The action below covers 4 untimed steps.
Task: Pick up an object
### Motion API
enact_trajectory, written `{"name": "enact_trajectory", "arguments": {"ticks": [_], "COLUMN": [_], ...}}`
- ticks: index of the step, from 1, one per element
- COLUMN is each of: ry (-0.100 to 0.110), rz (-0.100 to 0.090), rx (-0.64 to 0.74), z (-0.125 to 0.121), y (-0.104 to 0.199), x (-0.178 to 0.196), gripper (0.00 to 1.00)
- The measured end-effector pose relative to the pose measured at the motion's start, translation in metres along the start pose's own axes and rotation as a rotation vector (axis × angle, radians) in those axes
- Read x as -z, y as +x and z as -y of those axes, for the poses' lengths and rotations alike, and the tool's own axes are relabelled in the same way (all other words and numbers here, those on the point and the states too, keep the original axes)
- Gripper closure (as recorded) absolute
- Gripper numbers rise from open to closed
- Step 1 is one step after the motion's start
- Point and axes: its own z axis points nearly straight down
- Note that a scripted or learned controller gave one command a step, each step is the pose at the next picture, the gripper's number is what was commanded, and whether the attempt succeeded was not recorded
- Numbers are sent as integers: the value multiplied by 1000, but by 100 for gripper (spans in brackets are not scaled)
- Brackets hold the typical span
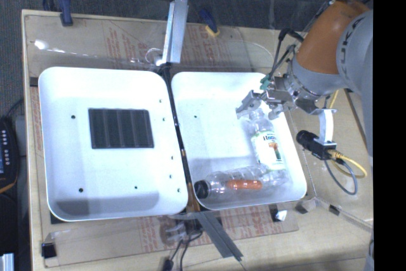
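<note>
Camera view: the gripper (261, 103) was held low in the right bin (209, 82), fingers spread wide, right above the top of a clear bottle (268, 146). Nothing was held yet. Next, it likely had to be lowered and squeezed around the bottle.

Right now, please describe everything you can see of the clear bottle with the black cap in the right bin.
The clear bottle lies on its side along the near wall of the right bin, with its black cap pointing toward the divider between the bins. It looks like thin transparent plastic, somewhat crumpled, with an orange patch showing at its middle. Its far end meets the lower end of a second clear bottle with a white label. The gripper is up by that second bottle's top, away from it.
</note>
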Motion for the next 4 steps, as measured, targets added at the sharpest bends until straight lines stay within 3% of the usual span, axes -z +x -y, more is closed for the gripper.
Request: {"name": "enact_trajectory", "arguments": {"ticks": [1,2,3,4], "ry": [2,1,2,-1], "rz": [-1,0,0,1], "rx": [110,135,88,99], "z": [7,-46,-8,-7], "y": [4,0,-3,-4], "x": [9,-44,-34,-28], "gripper": [0,0,0,0]}}
